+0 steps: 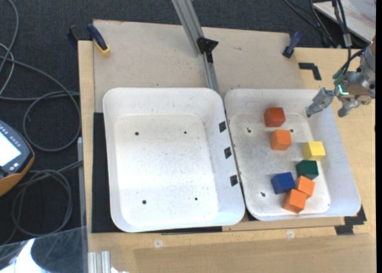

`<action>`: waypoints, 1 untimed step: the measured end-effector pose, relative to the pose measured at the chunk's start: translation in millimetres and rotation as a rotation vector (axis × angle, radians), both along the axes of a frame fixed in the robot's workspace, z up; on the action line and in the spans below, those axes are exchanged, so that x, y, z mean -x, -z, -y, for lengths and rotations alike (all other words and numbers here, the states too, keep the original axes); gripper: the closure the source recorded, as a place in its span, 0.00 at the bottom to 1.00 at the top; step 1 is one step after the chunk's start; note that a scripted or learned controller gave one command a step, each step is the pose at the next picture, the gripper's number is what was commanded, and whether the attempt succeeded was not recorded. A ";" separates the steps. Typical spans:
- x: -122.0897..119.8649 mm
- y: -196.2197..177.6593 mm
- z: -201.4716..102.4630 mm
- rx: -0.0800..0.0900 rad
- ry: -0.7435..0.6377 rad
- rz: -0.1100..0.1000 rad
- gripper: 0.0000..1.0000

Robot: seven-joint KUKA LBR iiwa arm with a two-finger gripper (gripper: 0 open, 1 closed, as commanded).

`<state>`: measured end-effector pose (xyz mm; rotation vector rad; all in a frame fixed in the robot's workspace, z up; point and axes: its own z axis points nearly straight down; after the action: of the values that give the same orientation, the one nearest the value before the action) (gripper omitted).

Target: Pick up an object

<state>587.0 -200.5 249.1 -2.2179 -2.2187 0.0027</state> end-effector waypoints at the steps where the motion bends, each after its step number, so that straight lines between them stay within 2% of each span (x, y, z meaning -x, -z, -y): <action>1: -0.8 -2.4 0.0 0.002 -0.001 0.004 0.00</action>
<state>587.7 -200.4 251.5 -2.2192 -2.2228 0.0003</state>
